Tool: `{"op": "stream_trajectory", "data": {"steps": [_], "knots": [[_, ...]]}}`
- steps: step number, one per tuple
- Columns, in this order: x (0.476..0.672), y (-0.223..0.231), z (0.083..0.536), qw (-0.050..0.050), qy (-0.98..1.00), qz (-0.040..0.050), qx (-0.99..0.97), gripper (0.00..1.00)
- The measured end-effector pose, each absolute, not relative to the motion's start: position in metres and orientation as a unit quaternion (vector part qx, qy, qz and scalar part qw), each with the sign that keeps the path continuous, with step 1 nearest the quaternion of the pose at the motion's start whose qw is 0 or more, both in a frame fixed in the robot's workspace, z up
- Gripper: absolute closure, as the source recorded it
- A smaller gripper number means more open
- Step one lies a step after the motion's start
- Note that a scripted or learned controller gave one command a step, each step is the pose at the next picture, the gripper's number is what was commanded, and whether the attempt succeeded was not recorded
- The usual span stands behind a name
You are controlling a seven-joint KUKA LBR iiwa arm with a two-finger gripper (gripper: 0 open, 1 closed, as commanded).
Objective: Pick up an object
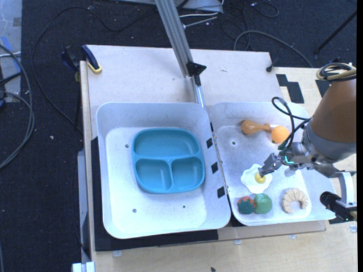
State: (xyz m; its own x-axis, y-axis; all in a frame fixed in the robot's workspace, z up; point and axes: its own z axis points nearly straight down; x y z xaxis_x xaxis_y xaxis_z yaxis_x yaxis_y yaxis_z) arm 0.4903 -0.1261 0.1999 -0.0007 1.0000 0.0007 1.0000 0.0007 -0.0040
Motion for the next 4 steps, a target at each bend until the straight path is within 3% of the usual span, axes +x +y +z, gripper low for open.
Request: {"op": "stream_trajectory", "data": {"steps": [1,3,4], "knots": [[0.491,-0.126,0.201,0.001,-0.707,0.0003,-0.707,0.00],[0.486,-0.128,0.092,-0.001,-0.707,-0.0001,-0.708,0.00],[0.488,-0.129,0.106,-0.006,-0.705,-0.0015,-0.709,1.00]]}}
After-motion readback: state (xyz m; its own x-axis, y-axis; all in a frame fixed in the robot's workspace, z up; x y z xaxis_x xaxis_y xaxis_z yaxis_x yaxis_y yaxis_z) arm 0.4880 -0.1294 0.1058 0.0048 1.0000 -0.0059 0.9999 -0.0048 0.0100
